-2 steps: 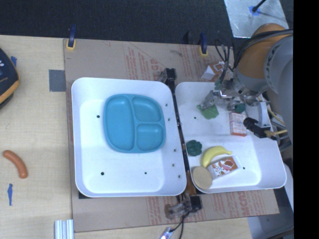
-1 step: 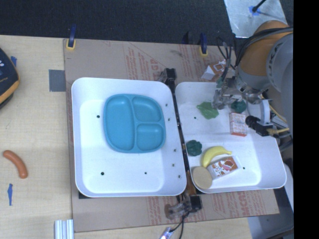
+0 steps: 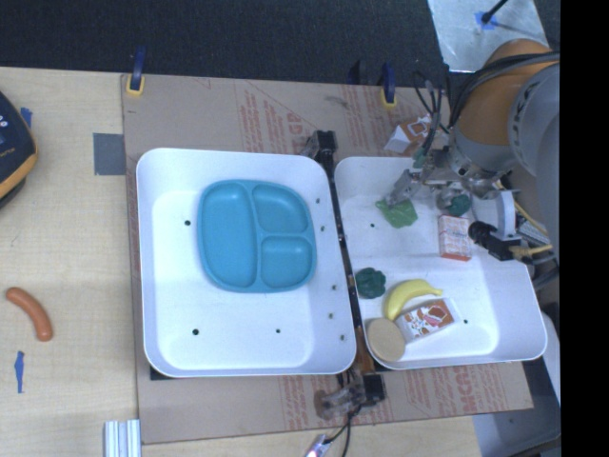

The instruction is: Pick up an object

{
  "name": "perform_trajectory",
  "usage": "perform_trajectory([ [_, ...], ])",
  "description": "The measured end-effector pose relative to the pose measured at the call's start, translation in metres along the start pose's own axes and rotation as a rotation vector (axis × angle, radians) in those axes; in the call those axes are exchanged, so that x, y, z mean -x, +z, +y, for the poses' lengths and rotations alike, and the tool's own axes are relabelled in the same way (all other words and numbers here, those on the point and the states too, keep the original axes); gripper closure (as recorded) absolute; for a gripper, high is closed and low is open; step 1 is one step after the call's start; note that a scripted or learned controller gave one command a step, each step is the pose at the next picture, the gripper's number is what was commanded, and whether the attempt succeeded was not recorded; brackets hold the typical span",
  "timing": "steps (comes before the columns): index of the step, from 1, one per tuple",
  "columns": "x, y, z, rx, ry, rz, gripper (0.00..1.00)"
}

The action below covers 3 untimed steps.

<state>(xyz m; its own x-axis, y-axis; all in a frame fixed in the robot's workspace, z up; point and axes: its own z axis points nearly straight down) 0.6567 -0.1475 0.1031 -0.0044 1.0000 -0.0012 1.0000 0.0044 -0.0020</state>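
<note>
Green obj lies in right bin, upper-left part, long axis slanting up-left to down-right. Gripper sits just above it w/ fingers spread, nothing betw them. Banana lower down, well apart.

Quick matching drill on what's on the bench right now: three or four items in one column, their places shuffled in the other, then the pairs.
Things:
1. blue divided plate
2. banana
3. sausage
4. small carton

Places:
A. on the bench, outside the bins
B. left bin
C. right bin, near its front
D. right bin, close by the gripper

Pairs: 1-B, 2-C, 3-A, 4-D
</note>
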Motion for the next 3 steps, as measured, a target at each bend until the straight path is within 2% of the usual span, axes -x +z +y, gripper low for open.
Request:
perform_trajectory([
  [1, -0.042, 0.008, 0.000, -0.002, -0.001, 0.001, 0.00],
  [2, 0.004, 0.011, 0.000, 0.000, 0.002, 0.000, 0.00],
  [3, -0.026, 0.011, 0.000, -0.003, -0.001, 0.001, 0.00],
])
